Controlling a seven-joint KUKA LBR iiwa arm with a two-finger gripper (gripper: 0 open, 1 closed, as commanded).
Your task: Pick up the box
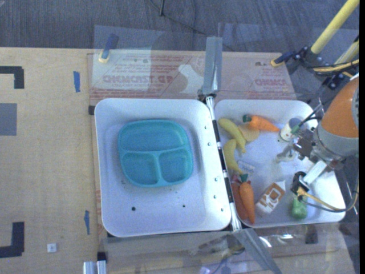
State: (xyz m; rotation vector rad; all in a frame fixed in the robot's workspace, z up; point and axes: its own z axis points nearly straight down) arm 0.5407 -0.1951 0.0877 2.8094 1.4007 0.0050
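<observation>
**Box waits near the front of the right bin**

From the camera view, my gripper [288, 153] hangs over the right bin [336, 201], far of the box [270, 198]; whether it is open or closed I cannot tell. The box lies flat near the bin's near edge, between a carrot [246, 201] on its left and a green piece [299, 208] on its right. It looks like light, stiff card, so I judge a pinch across its narrow sides best. The bin floor is smooth and the neighbours leave little room.

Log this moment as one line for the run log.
arm: over right bin | gripper: above bin floor, fingers unclear | box: lying in bin, not held | carrot: beside box
</observation>
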